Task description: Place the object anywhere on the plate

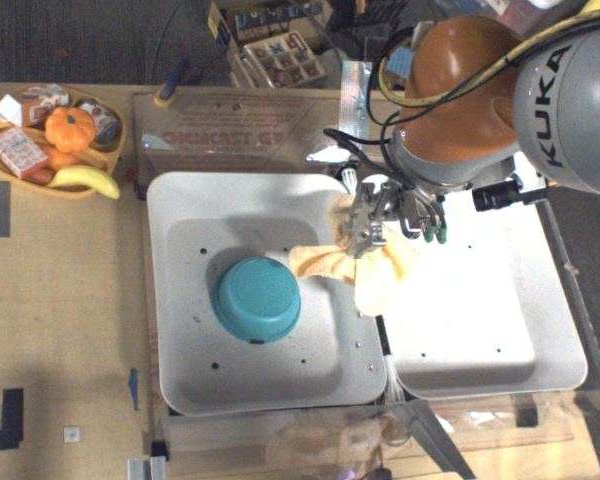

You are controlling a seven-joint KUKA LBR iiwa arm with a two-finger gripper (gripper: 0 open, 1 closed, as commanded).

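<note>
Between both bins, claw (363, 236) grips cloth (365, 268).

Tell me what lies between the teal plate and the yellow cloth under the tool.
In the camera view, bare white bin floor lies between the teal plate and the yellow cloth; nothing else sits there. The tool is at the cloth.

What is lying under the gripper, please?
Under the gripper lies a crumpled pale yellow cloth, draped across the rims where the left bin and right bin meet. The cloth hides those rims there. The teal plate sits apart.
</note>
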